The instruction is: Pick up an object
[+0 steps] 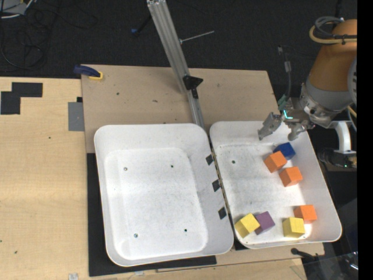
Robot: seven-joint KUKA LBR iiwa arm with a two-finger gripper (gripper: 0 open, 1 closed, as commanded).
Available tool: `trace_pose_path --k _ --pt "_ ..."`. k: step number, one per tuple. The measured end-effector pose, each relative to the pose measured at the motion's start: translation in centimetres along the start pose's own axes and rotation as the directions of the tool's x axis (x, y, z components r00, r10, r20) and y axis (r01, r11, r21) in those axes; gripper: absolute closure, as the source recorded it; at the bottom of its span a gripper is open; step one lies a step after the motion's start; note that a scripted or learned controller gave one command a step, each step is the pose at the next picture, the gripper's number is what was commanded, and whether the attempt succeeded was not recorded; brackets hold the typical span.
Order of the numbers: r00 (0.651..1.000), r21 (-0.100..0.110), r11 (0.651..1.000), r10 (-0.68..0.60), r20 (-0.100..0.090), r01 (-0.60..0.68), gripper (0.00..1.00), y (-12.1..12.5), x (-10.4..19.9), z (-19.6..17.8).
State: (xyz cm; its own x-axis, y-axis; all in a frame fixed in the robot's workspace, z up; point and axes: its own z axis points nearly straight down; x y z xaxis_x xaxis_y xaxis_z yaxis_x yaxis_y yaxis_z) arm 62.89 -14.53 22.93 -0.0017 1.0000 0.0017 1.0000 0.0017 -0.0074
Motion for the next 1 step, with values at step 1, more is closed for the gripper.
trace_pose_path --k 1 --pt "1.0 -0.004 1.0 -0.002 0.001 0.002 0.0 0.09 0.01 -0.26"
